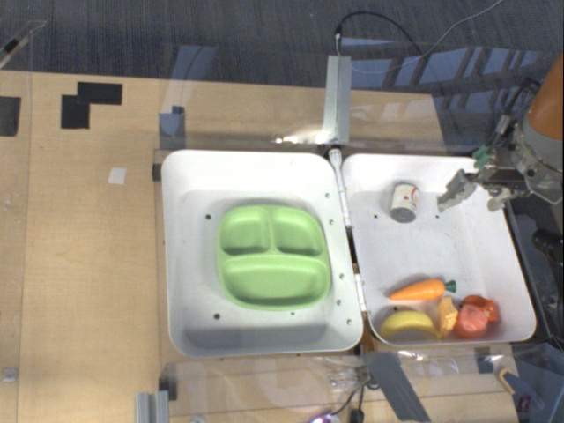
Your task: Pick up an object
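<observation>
The gripper (pixel 474 192) hangs with fingers spread and nothing between them, just right of the small white can (pixel 404 203) in the right bin (pixel 502 236), seemingly lining up. The carrot (pixel 418 290), banana (pixel 409 324) and apple (pixel 477 316) cluster nearer the camera.

Lighting is coming off pretty even and bright here, nothing looking dim. The two white bins (pixel 264 170) are reflecting a lot and running close to blown out, with a small hot glare spot sitting on the metal post (pixel 337 95) right at the back rim. Soft grey shadows are pooling along the inner walls of the left bin and under the green tray (pixel 273 256). Clear panels around the bench are throwing bluish reflections. Overall it's looking a bit soft and low-res, the small items (pixel 441 307) blurring together.
</observation>
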`<state>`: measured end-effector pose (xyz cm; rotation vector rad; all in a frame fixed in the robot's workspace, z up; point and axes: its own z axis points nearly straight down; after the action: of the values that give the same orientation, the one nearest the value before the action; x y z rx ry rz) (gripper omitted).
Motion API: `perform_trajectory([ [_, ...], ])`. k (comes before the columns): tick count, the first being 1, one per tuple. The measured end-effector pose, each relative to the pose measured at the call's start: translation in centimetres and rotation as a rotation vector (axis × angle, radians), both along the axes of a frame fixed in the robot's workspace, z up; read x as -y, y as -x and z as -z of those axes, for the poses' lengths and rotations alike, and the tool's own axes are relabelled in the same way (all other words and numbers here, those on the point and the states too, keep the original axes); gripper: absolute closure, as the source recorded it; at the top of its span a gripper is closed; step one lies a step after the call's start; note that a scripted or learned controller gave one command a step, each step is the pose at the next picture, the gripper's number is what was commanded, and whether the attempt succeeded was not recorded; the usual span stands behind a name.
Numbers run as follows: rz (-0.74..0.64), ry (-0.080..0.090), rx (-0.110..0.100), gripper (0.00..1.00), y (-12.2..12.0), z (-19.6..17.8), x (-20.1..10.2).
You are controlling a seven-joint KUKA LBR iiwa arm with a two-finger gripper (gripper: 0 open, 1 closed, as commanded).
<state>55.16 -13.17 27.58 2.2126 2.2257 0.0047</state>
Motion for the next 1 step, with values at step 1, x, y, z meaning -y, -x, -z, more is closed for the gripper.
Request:
perform_trajectory([
  [1, 0.078, -0.001, -0.001, 0.00, -8.53, 7.80, -4.22],
])
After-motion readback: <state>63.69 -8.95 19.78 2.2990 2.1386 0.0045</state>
